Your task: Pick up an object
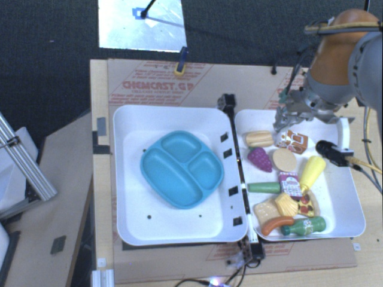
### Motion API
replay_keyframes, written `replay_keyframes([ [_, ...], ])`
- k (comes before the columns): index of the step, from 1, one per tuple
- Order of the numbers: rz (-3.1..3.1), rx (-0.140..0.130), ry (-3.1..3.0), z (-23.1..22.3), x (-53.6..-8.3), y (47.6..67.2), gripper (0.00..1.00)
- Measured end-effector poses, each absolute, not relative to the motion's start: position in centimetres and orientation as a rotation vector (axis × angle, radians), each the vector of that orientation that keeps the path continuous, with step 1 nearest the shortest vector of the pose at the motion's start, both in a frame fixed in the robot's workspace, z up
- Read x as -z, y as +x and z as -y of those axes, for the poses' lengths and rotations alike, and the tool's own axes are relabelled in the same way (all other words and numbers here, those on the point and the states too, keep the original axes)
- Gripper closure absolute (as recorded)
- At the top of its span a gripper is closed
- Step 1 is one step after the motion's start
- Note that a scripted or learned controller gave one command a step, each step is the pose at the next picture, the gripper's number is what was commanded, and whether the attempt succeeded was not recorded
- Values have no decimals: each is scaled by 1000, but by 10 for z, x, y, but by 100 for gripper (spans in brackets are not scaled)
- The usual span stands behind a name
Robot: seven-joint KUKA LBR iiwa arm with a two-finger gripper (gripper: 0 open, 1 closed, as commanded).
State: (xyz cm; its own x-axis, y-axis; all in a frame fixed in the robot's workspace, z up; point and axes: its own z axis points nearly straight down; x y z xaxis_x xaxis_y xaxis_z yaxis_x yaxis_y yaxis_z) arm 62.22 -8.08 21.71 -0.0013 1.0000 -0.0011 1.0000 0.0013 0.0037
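Bench with two white bins: the right bin (353,211) holds the toy food. Your gripper (286,123) hangs at its far edge, beside the bun (258,139); finger opening possibly obscured, cannot tell. The bun looks light, rigid; grip across its width.

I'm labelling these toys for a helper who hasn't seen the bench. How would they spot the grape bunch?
Look in the right white bin, the crowded one. Near its upper left, just below the tan bread roll, lies the grape bunch: the only purple, bumpy piece there.
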Motion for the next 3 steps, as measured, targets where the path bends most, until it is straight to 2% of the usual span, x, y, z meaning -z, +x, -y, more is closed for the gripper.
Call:
replay_keyframes([
  [1, -2226, -5, 2212, 66, -232, 622, 100],
  [2, -2220, -1, 2220, 80, -217, 618, 100],
  [3, -2224, -4, 2215, 76, -235, 621, 100],
])
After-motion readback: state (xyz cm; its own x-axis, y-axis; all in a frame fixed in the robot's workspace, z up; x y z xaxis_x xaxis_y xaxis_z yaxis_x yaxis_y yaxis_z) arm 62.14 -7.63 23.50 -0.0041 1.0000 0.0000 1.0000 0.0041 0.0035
